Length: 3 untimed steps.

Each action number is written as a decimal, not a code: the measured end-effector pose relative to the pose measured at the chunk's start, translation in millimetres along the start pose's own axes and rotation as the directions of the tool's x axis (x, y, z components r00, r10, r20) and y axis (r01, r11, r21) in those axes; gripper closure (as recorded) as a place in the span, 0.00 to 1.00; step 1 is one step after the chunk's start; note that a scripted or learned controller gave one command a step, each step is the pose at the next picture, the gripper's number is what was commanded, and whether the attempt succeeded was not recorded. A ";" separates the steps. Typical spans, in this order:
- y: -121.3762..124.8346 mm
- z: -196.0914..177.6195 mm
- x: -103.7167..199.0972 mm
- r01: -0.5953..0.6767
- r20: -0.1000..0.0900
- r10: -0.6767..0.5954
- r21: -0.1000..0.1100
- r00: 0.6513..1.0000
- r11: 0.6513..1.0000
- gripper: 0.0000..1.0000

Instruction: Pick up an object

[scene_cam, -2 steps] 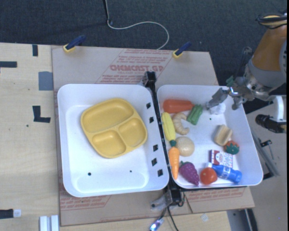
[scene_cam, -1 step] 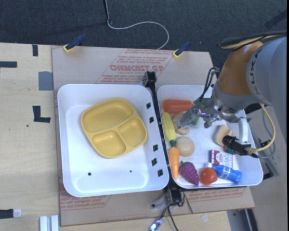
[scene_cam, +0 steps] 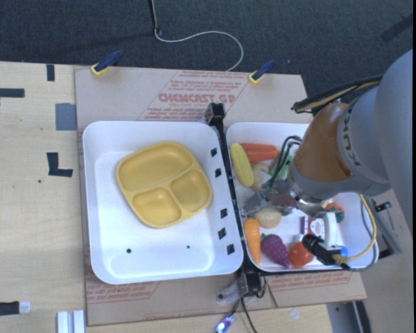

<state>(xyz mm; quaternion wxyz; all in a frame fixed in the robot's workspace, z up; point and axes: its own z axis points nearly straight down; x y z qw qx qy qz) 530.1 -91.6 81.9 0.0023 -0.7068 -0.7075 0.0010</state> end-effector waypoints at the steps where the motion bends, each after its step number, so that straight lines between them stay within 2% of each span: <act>1: 6.0 -18.1 -3.3 -0.002 0.005 0.002 -0.016 1.000 1.000 1.00; 2: -2.7 -107.3 109.8 0.011 -0.002 -0.011 -0.010 1.000 1.000 1.00; 3: -41.6 -136.6 41.7 -0.007 0.003 0.007 -0.003 1.000 1.000 1.00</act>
